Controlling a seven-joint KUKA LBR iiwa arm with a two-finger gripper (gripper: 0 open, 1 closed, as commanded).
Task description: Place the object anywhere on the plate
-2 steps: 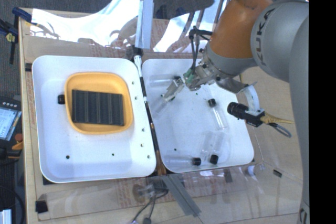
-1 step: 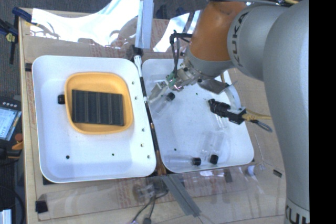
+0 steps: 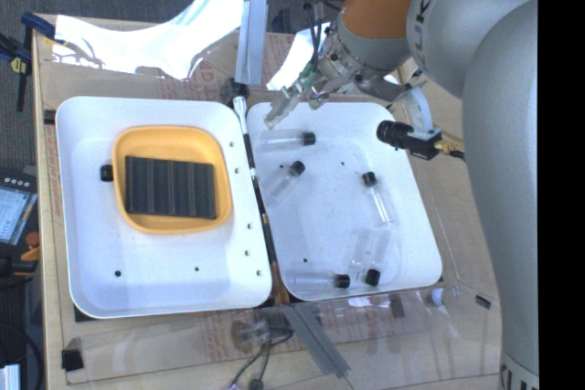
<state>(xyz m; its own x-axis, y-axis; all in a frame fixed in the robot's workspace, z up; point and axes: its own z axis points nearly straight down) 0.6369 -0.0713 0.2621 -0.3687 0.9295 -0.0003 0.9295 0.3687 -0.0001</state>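
Arm: the grey arm [image 3: 475, 32] with the orange band comes in from the right and reaches over the far edge of the right bin.
Gripper: the gripper [image 3: 279, 110] hangs low over the far left corner of the right bin [image 3: 420, 233]. I cannot tell how it is set, because it is too small and blurry here.
Tubes: a few clear tubes with black caps lie in the right bin. One tube [image 3: 288, 141] lies just under the gripper, near the far edge. Another tube [image 3: 285, 179] lies a bit nearer. One [image 3: 377, 196] lies toward the right side. More tubes [image 3: 361, 265] lie close together at the near edge.
Plate: the yellow plate [image 3: 169, 142] sits in the left bin [image 3: 82, 269]. A dark ridged block [image 3: 172, 187] lies on it.
Surface: both bins sit side by side on the surface [image 3: 183, 352].
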